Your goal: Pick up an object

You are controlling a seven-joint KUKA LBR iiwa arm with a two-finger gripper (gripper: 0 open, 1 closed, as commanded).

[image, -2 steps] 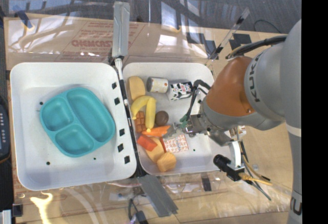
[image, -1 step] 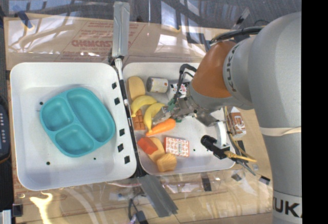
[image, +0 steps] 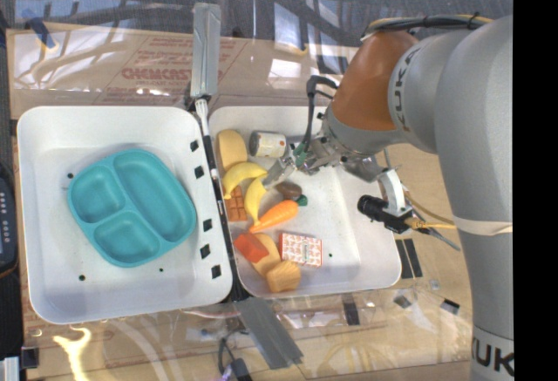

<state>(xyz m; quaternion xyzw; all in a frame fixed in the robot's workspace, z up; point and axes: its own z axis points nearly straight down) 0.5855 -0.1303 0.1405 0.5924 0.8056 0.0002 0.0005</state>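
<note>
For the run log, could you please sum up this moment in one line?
grey two-finger gripper: low in right white bin | nearest: yellow toy banana, orange toy carrot | grasp: unconfirmed

- Robot arm (image: 453,91) showing broad, rounded grey housings with a smooth, dull finish.
- Orange band (image: 370,83) wrapping the arm above the wrist.
- Black letters (image: 403,91) running beside the band, and more (image: 493,360) at the base.
- Black cable (image: 427,22) looping over the top; another (image: 312,100) curling near the wrist.
- Gripper (image: 292,163) looking metallic, with a black cylinder (image: 377,209) jutting alongside.
</note>
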